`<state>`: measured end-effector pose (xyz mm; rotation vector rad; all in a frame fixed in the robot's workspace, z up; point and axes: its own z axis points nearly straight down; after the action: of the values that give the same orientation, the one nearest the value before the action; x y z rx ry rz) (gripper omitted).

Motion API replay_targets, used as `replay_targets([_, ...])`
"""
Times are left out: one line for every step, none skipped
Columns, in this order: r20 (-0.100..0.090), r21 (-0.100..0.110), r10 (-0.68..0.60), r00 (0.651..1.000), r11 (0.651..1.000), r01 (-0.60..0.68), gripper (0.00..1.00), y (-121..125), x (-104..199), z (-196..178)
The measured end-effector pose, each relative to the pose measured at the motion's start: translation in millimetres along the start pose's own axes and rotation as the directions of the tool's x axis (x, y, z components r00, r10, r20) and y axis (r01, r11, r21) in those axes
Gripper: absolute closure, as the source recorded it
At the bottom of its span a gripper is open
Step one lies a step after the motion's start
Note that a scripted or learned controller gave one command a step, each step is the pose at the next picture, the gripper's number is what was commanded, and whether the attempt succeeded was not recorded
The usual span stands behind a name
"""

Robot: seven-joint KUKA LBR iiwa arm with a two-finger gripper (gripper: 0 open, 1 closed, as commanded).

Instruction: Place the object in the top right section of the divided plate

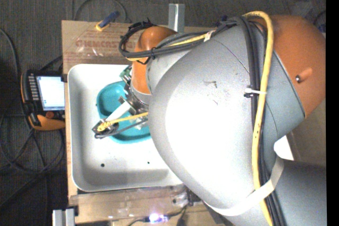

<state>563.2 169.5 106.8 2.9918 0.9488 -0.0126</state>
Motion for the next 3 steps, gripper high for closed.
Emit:
replay_targets([-0.005, 0.002, -0.017, 1.000, 1.000, 0.017, 1.00, -7, 100, -80])
replay_targets([-0.003, 0.002, 0.022, 1.000, 1.000, -0.022, 1.00, -29, 67, -133])
replay_targets([0.000, -0.002, -0.023, 1.000, 1.000, 0.023, 1.00, -39, 31, -90])
